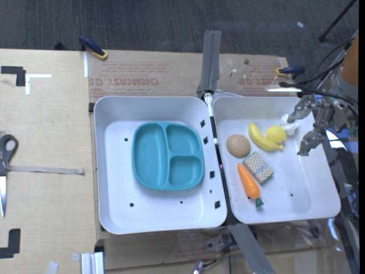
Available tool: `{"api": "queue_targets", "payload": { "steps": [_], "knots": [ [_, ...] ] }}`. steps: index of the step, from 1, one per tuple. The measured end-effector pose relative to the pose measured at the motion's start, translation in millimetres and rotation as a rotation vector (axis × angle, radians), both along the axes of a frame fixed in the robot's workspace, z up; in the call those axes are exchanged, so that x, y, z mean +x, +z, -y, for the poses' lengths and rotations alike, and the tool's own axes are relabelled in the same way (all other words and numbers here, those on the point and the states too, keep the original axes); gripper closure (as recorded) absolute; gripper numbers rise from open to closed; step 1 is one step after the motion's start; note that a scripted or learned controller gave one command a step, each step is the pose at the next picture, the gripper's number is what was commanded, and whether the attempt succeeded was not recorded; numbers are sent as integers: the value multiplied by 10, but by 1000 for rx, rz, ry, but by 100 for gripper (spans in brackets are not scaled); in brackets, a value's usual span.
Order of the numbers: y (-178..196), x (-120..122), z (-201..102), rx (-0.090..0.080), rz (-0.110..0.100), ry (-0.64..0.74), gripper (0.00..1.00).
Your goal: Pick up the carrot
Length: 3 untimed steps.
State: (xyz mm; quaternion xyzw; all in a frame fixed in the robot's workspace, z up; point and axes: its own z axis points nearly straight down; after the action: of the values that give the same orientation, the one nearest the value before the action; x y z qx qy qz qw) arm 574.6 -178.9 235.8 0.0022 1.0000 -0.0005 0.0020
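Note:
An orange carrot with a small green top lies in the right bin, near its front left, pointing toward the front edge. Its upper end touches a patterned box. My gripper hovers at the right side of the same bin, well to the right of and behind the carrot. Its two fingers stand apart with nothing between them.
In the right bin, a banana, a yellow lemon, a small white object and a brown potato sit behind the carrot. The left bin holds a teal divided plate. Scissors lie far left.

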Motion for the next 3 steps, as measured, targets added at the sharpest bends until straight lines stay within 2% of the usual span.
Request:
{"api": "queue_targets", "payload": {
  "steps": [1, 2, 3],
  "knots": [
    [-1372, -340, -592, 0, 10, -117, 0],
    [-436, -951, -929, 1, 0, -235, 0],
    [-440, -949, -1955, 2, -1, -339, 0]
  ]
}}
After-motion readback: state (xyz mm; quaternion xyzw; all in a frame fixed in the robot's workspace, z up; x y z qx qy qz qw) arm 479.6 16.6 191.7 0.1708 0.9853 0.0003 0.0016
